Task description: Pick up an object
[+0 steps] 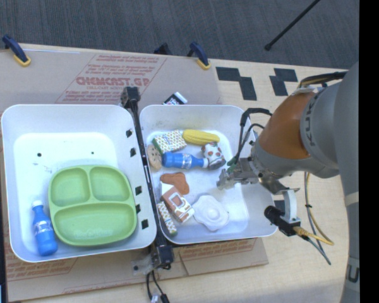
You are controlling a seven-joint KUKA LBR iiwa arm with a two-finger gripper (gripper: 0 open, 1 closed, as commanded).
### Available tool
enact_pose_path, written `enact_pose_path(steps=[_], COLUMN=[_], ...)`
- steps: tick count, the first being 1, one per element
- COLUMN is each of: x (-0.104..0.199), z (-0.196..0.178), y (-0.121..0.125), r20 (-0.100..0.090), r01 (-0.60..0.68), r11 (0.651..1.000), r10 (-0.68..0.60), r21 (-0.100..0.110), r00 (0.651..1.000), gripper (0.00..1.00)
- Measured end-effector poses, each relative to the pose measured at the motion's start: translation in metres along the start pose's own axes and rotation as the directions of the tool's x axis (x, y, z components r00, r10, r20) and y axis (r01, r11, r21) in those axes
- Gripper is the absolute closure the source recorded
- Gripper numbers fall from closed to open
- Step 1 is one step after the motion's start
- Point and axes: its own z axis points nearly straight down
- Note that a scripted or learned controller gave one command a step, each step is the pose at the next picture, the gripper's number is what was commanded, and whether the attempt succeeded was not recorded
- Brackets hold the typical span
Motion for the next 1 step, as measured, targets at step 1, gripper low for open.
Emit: enact_pose_path(steps=[1], x=[0.0001], z=[0.0096], y=[0.0797], r20=[0.0], r01=[-0.006], r11=[1.0], r10=[0.006], r21=[-0.003], r00=[1.0], gripper=[1.0])
